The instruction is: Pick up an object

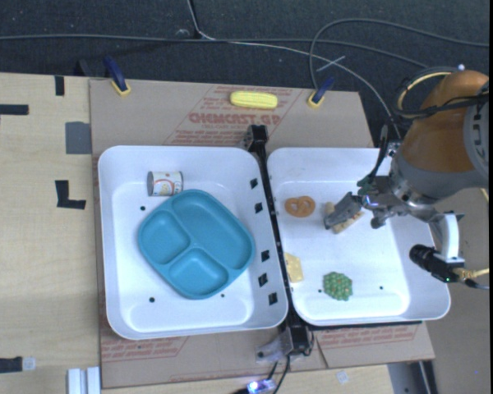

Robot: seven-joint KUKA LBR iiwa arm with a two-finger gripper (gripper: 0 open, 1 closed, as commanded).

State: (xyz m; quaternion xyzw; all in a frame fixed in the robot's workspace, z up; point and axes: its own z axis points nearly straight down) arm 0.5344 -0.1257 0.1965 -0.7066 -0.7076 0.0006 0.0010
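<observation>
gripper (355, 206): low over the right bin (394, 162), honestly can't tell if it's clamped on anything
target: tan chunk (343, 217) right at the tips
risk: a shallow bite — chunk probably slips out on the lift
count: one pretzel (299, 207) beside it, one cracker (292, 266) and one green cluster (338, 286) further off, one blue tray (195, 242), one can (164, 184)

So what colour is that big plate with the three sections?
Blue, a light turquoise blue. The plate shows best in the camera view, in the left bin.

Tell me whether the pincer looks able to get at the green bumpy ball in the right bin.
Probably yes. The green bumpy ball lies in the open on the right white bin floor, nothing on top of it, and the pincer hangs over the same bin.
</observation>
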